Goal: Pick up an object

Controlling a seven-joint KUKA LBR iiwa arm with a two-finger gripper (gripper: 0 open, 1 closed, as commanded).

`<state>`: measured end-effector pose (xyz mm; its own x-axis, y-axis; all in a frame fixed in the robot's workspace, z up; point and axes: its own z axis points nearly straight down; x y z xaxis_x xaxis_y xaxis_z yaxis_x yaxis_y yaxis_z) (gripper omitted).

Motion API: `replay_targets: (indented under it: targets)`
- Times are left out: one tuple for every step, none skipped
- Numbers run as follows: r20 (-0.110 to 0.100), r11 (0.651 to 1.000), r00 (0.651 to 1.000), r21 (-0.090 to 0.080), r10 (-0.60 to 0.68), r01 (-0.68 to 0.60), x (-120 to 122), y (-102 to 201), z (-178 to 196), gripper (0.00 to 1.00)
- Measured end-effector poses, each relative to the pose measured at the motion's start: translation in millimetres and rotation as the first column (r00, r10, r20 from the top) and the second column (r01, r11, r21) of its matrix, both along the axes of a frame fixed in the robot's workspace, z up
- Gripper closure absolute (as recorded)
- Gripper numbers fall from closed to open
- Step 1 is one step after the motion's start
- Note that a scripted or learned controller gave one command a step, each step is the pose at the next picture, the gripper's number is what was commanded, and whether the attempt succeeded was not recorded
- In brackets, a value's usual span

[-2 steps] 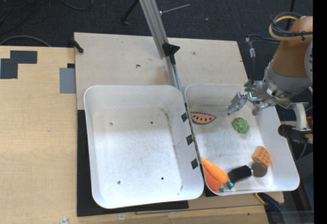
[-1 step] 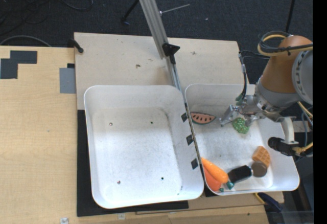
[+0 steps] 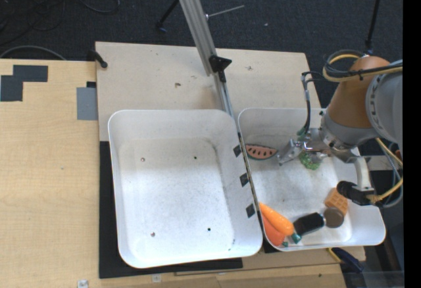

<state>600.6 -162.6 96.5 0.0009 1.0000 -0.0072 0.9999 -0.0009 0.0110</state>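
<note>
My gripper hangs low over the middle of the right bin, reaching in from the right under the grey arm with its orange band. A small green object lies right beside the gripper's metal end, on its near side; whether the two touch is unclear. A watermelon slice lies just left of the gripper near the bin's left wall. At the bin's near side lie an orange carrot, a black object and a brown and orange block.
The left bin stands alongside, with small dark specks on its floor. A slanted aluminium bar rises from between the bins toward the back. Cables hang by the arm at the right, and a wooden tabletop lies to the left.
</note>
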Motion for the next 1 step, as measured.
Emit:
replay_targets:
  targets:
    - [0.001,1.0,1.0,0.001,-0.004,0.004,0.4,-0.8,11.6,1.0]
